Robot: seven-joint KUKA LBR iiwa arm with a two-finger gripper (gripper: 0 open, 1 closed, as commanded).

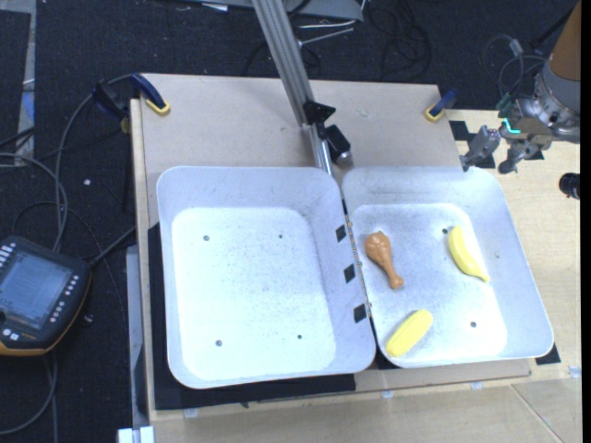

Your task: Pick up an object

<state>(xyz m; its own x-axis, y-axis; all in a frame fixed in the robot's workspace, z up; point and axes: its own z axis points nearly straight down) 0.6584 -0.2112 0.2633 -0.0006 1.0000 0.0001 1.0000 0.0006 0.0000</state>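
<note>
Right bin (517,247): one chicken drumstick (384,257), one banana (466,253), one yellow corn cob (408,332), all lying apart. Gripper (499,152): fingers spread, holding nothing, above the bin's far right corner.

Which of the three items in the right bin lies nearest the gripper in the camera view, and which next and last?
Measured from the gripper, open above the right bin's far right corner:
1. Banana, by the right wall, nearest.
2. Chicken drumstick, toward the bin's left side.
3. Yellow corn cob, near the front edge, farthest.
</note>
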